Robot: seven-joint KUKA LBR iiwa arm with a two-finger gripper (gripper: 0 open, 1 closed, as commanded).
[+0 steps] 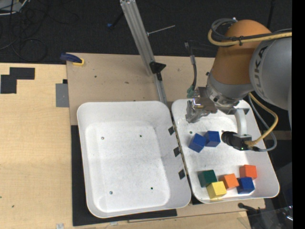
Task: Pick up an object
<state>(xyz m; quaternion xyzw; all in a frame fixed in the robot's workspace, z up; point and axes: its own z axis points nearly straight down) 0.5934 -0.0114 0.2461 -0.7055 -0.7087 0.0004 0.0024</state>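
Two blue cubes [205,140] are lying in the right bin [269,187]; my pincer [194,109] is hovering just beyond them, its state impossible to tell. I am approaching; next, descending squarely over one cube.

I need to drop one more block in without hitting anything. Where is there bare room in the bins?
The left bin offers bare floor from wall to wall. In the right bin, two blue cubes sit mid-floor under the gripper, and five cubes crowd the near end; only a strip between those groups is free.

Partial white lettering "UKA" on the grey arm [274,70] casing at right
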